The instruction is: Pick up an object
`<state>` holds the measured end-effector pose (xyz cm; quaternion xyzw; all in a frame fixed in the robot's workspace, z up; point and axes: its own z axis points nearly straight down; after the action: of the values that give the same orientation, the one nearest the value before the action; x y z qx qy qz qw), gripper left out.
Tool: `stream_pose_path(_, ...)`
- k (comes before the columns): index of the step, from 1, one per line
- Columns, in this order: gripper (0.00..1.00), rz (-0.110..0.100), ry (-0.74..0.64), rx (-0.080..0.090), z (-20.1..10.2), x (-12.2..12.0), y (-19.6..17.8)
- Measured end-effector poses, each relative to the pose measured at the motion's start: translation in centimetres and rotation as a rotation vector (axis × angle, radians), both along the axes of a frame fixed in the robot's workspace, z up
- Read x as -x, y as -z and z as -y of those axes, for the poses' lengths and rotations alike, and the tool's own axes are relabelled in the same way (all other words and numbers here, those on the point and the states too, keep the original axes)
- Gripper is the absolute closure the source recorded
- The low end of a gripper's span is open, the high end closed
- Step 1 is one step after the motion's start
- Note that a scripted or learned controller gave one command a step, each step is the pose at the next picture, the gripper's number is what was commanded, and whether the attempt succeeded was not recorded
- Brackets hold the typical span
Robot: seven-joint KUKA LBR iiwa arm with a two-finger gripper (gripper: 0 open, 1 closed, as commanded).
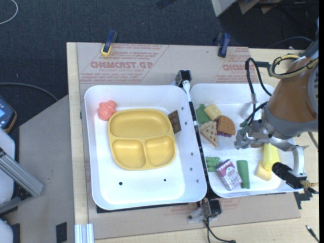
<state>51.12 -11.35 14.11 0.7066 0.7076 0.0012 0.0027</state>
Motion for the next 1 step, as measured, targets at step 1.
stream_pose_path(1,1.0,0.0,0.001,0.0,0.86,-0.72,-5.4)
